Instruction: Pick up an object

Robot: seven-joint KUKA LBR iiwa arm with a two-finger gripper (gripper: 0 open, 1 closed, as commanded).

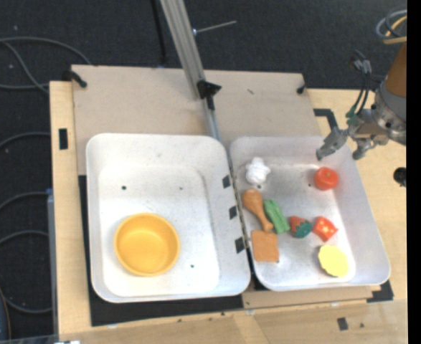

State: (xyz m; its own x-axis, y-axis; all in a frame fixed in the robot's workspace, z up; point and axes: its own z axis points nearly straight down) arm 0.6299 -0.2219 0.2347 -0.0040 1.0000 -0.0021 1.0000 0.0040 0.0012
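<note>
A robotics lab: a plywood bench [153,99] stands on dark carpet, with loose black cables [9,49] trailing on the floor to its left, an aluminium camera mast [181,34] rising behind it, and two white bins [160,170] of toy food on top
</note>
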